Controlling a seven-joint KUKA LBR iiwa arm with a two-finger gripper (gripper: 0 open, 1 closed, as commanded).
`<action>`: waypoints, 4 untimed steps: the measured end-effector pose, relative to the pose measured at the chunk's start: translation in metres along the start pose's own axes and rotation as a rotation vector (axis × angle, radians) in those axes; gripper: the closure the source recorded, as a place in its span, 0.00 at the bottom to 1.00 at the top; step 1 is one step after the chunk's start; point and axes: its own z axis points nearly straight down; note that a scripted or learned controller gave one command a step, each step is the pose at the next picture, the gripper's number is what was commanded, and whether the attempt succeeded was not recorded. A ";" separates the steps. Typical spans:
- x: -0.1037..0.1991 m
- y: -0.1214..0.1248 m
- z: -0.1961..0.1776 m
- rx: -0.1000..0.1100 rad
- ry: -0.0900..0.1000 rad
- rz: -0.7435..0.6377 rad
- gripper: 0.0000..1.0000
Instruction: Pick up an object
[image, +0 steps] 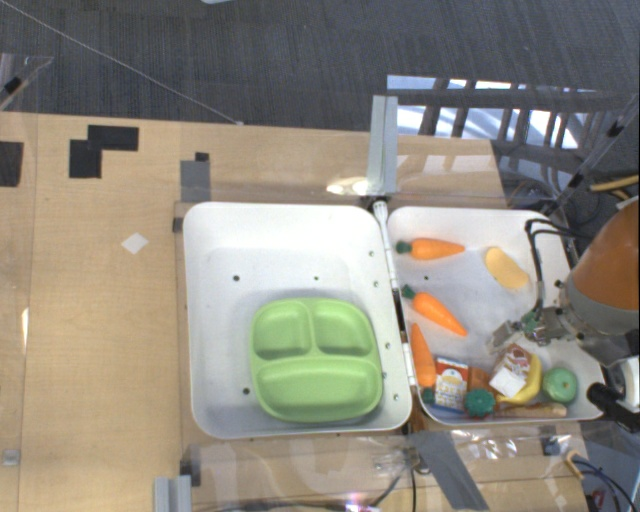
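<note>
Dark carpet runs behind the pale wooden desk (90, 330). In the left bin (215, 240) sits a green divided plate (315, 360), alone. The right bin (455, 222) holds three carrots (437, 312), a yellow piece (507, 268), and a crowded near corner: small carton (451, 384), banana (530, 384), green ball (560, 384). The gripper (528, 328) hangs low just above that clutter; I cannot tell how it is set. Packed so tight, a grab could catch two things or slip off the banana's curve.
</note>
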 end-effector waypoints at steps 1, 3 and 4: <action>0.007 0.007 0.000 0.004 -0.003 -0.024 0.00; -0.003 0.117 0.005 0.008 0.005 -0.157 0.00; 0.080 0.094 0.000 0.016 0.009 -0.177 0.00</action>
